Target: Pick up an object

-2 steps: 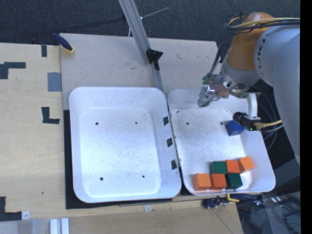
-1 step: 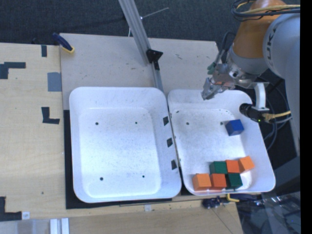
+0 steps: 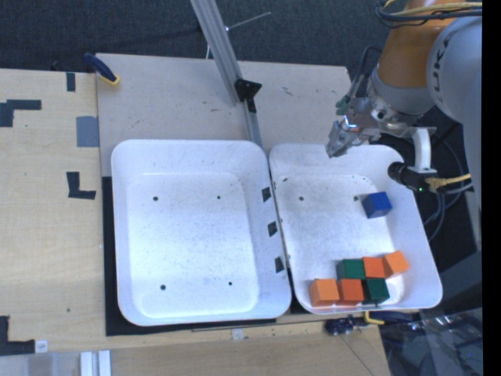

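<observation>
My gripper hangs over the far rim of the right bin, with nothing visible between its fingers. A blue cube lies alone in the right bin, below and to the right of the gripper. Along that bin's near edge sits a cluster of orange blocks and green blocks, packed close together.
The left bin lies beside the right one. A slanted metal rail runs down to a black clamp between the bins' far corners. A blue-and-yellow tool lies at the bench's far left.
</observation>
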Controlling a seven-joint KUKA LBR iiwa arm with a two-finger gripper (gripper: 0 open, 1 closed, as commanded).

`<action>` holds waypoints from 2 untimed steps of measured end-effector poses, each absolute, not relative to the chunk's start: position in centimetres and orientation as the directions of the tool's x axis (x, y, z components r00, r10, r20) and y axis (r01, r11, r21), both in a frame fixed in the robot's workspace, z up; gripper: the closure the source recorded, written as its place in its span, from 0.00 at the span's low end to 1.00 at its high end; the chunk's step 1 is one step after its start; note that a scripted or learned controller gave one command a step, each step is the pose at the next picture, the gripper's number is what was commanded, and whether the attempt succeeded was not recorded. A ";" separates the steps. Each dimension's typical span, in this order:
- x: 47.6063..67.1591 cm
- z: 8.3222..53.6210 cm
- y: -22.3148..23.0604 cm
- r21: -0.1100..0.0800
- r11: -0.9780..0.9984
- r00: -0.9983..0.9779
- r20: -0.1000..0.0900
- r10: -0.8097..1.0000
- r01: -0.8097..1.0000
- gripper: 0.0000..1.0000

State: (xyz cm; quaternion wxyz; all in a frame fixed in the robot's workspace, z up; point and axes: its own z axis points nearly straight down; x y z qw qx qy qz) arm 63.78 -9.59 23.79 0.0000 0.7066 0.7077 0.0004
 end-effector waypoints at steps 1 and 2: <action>63.0 23.9 -3.3 -0.001 0.007 -0.007 0.002 1.000 1.000 1.00; 61.2 24.6 1.9 -0.002 0.007 -0.007 0.002 1.000 1.000 1.00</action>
